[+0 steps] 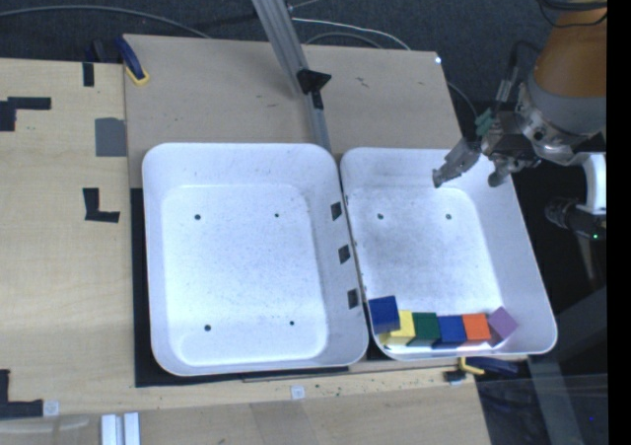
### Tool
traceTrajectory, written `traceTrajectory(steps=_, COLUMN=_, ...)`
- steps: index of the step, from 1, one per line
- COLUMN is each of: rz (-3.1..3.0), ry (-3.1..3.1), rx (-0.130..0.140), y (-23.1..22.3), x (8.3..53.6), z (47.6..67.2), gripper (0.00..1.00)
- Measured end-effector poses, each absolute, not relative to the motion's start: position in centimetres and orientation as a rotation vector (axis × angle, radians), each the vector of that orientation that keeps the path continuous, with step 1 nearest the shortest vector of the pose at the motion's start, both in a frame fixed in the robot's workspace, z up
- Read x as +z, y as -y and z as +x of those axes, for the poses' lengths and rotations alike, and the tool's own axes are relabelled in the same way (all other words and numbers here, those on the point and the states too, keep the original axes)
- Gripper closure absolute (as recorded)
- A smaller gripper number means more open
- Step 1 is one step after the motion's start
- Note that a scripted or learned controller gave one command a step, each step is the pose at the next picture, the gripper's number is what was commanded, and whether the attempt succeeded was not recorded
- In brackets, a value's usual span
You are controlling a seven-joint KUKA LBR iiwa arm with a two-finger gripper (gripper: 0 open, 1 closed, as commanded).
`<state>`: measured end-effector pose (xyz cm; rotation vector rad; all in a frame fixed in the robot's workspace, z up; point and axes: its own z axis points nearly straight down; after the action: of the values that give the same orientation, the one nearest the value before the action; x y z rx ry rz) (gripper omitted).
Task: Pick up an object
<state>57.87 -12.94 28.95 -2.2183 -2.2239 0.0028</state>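
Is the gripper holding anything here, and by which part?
Nothing is held: the gripper hangs open over the right bin's far edge, blocks untouched.

**Surfaces and materials on the bench**

Both white bins (246, 162) looked like smooth plastic, slightly glossy, with dark speckles on the floor. The bench (59, 236) looked like matt, pale wood. The slanted bar (276, 14) looked like ribbed grey metal. The coloured blocks (439, 328) seemed matt.
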Motion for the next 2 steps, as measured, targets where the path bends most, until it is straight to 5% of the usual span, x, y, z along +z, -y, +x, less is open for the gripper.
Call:
traceTrajectory(steps=1, rz=-2.212, ry=2.235, rx=-0.009, y=2.3, x=38.1, z=58.3, gripper=0.0)
traceTrajectory(steps=2, rz=-2.228, ry=2.211, rx=0.005, y=10.4, x=36.6, z=48.9, gripper=0.0)
